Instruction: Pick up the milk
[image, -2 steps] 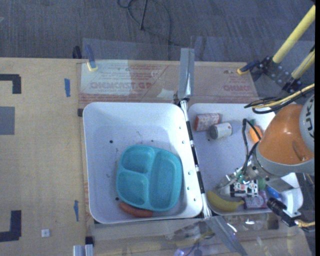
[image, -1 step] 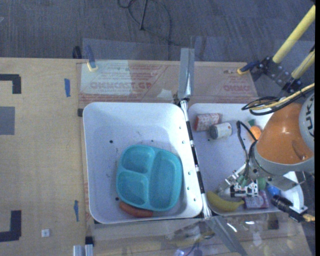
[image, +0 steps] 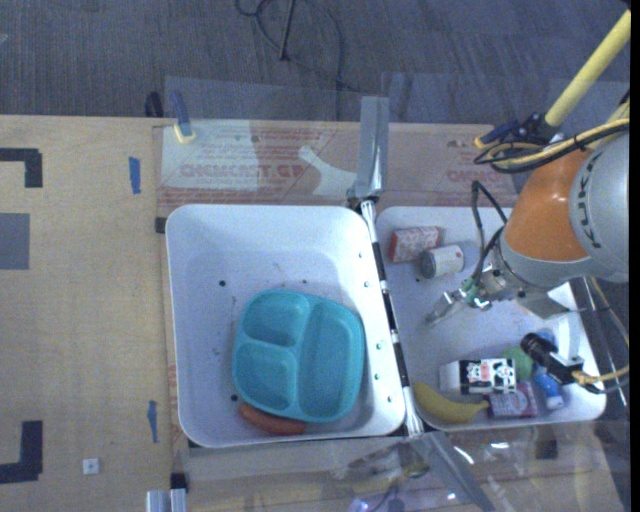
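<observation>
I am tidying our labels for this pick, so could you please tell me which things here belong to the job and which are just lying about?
Job: milk, gripper, right bin.

Lying about: banana, red can, grey cup, blue plate, sausage, left bin.

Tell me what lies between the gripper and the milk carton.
In the camera view, bare white floor of the right bin lies between the gripper and the milk carton; nothing sits on that stretch.
</observation>
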